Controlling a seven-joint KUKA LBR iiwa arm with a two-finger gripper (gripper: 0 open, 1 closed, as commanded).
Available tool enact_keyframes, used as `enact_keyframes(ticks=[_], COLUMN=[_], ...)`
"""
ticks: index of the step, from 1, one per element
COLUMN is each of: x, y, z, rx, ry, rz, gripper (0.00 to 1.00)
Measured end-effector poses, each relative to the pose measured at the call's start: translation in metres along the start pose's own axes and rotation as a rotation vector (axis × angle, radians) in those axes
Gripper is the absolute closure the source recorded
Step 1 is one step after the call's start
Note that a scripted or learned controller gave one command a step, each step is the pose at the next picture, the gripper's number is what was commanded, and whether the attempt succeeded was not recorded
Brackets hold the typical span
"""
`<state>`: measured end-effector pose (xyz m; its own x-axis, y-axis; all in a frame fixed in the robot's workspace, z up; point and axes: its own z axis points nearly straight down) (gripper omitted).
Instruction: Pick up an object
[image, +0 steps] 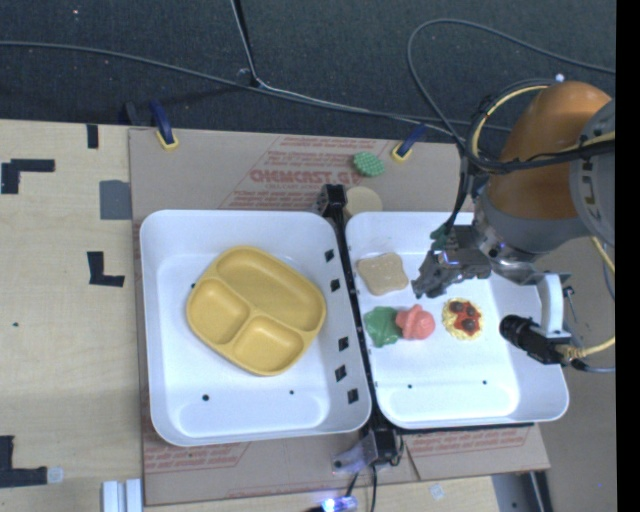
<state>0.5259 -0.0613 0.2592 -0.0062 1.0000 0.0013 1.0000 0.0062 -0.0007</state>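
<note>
Pink toy (416, 322) sits in right bin (500, 400), just at six o'clock of pincer (432, 278). Cannot tell pincer's state. Best lowered straight, centred between green piece (381, 326) and yellow piece (463, 319).

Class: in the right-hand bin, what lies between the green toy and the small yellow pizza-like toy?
In the camera view, a pink toy lies between the green toy and the yellow pizza-like toy. It touches the green one; a bare white gap separates it from the yellow one.

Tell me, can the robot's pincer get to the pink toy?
Probably yes. The pincer hangs just above the pink toy in the right bin. Nothing lies on top of it, though a green toy touches its left side and could get nudged.
</note>
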Motion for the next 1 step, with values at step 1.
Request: enact_keyframes(ticks=[1], x=[0.0472], y=[0.0191], z=[0.017], rx=[0.001], ry=[-0.001], rz=[0.001], gripper=[1.0])
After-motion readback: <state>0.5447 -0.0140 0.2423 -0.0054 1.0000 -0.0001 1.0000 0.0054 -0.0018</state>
